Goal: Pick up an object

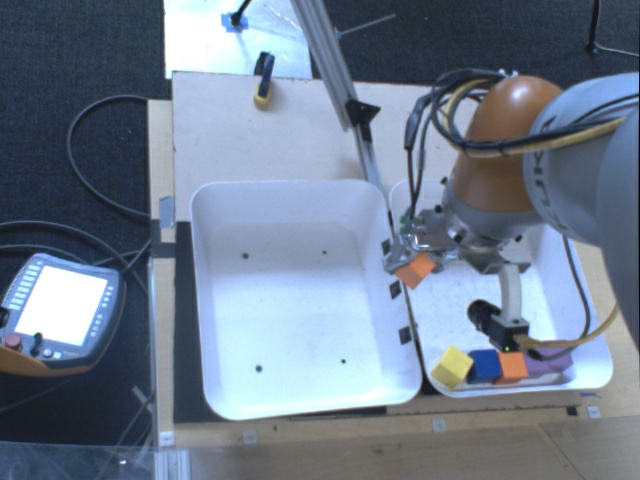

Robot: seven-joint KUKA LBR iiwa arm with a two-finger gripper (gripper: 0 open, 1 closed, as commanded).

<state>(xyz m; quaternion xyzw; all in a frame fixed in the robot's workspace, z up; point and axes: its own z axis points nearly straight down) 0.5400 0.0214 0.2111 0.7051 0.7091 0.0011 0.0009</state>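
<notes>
Jaws (408,258) grip an orange block (417,269) above the right bin's (590,373) left edge

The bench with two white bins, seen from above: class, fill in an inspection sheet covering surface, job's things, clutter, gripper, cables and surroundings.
Surface: pale board bench bearing a left white plastic bin and a right white plastic bin.
Job's things: an orange block at the gripper; a yellow cube, blue cube, second orange cube and purple piece along the right bin's near edge.
Clutter: a yellow and black clamp on the board.
Gripper: two-finger gripper over the right bin's left wall; hold on the block unclear.
Cables: black and yellow cables on the arm; black cable on the floor.
Surroundings: teach pendant, dark carpet.
</notes>
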